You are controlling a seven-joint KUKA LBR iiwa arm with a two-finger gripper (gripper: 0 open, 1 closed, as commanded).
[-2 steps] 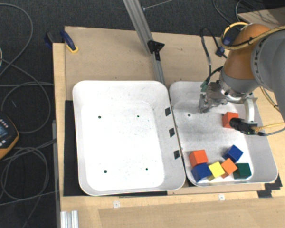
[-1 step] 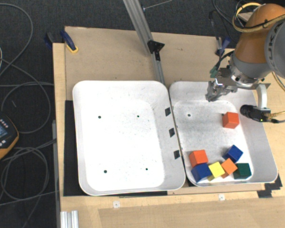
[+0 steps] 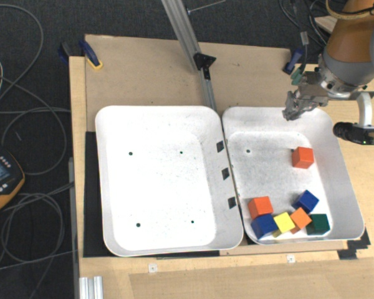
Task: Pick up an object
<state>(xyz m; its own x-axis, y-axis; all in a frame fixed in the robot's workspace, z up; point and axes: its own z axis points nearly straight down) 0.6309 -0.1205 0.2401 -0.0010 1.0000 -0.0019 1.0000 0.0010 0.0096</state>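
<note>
1. The fingers (image 3: 294, 109) hang over the far rim of the right-hand shallow white plastic bin (image 3: 343, 167), pointing down. From here they look drawn close together with nothing between them, though they are small and dark and I can't be sure of the gap.

2. The likeliest thing to pick is the lone orange-red cube (image 3: 303, 157), which sits by itself on the bin floor, near the fingers and well apart from the other blocks. I'd guess it is light and rigid, wood or hard plastic, with flat faces that won't squash but could slip. Two opposite side faces look like the place to take hold, and there is free room all round it.

3. Nearer me, in the bin's near corner, the rest crowd together: an orange cube (image 3: 259, 205), a blue cube (image 3: 263, 225) just in front of it, a yellow block (image 3: 284, 222), a small orange block (image 3: 300, 217), another blue cube (image 3: 307, 200) and a dark green cube (image 3: 319, 223). Several touch, so closing on one there could nudge its neighbours.

4. The left-hand white bin (image 3: 156, 179) lies alongside on the pale wooden surface (image 3: 143, 73).
</note>
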